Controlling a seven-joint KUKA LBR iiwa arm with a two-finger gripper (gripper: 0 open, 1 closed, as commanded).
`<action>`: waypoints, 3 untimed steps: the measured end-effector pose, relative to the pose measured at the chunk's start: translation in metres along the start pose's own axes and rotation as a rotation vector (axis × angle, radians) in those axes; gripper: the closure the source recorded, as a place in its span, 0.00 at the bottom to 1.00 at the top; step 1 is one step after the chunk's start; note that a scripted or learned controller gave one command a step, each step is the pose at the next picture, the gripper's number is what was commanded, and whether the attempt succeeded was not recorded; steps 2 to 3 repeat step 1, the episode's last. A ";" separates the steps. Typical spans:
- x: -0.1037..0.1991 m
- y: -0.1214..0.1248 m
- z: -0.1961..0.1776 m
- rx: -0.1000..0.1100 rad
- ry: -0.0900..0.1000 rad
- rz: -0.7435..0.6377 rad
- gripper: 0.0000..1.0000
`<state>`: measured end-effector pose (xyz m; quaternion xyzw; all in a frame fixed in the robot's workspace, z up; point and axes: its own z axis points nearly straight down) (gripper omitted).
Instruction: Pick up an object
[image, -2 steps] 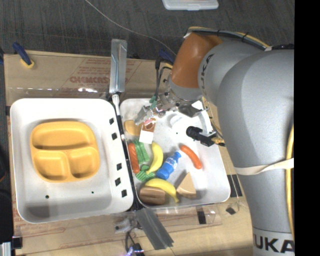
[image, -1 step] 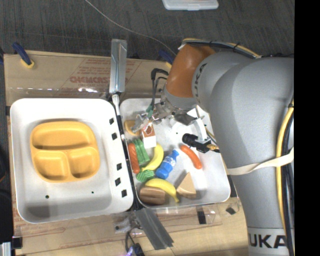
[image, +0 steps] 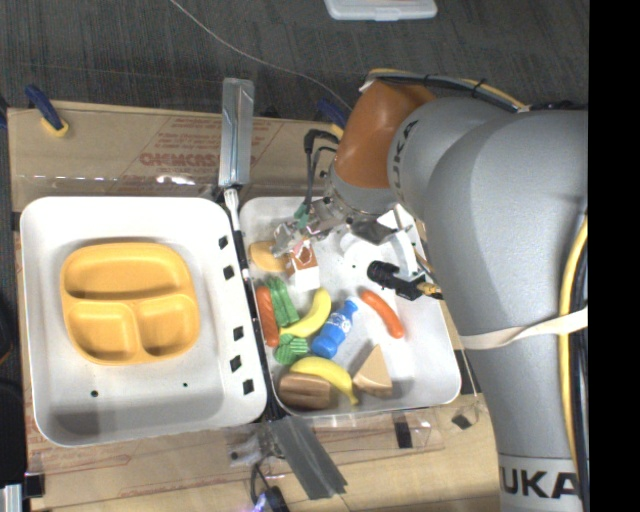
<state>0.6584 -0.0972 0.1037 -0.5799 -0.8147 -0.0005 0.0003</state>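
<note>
My gripper (image: 297, 232) reaches down into the far left part of the right bin (image: 432, 330), its metal fingers close over a small red and white block (image: 303, 262) and a pale round piece (image: 264, 256). Whether anything sits between the fingers is hidden by the wrist. Below them lie a yellow banana (image: 313, 313), a blue bottle (image: 336, 331), a red sausage (image: 383, 312), green pieces (image: 285, 300), an orange carrot (image: 266, 314), a second banana (image: 325, 375), a brown bread roll (image: 305, 392) and a tan wedge (image: 373, 374).
The left bin (image: 40, 330) holds a yellow divided tray (image: 130, 300). The arm's large grey body (image: 510, 230) covers the right side of the bench. A metal clamp bar (image: 236, 130) stands between the bins at the back.
</note>
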 end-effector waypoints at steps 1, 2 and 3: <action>0.051 0.017 -0.090 -0.002 -0.002 0.252 1.00; 0.051 0.017 -0.090 -0.002 -0.002 0.252 1.00; 0.051 0.017 -0.090 -0.002 -0.002 0.252 1.00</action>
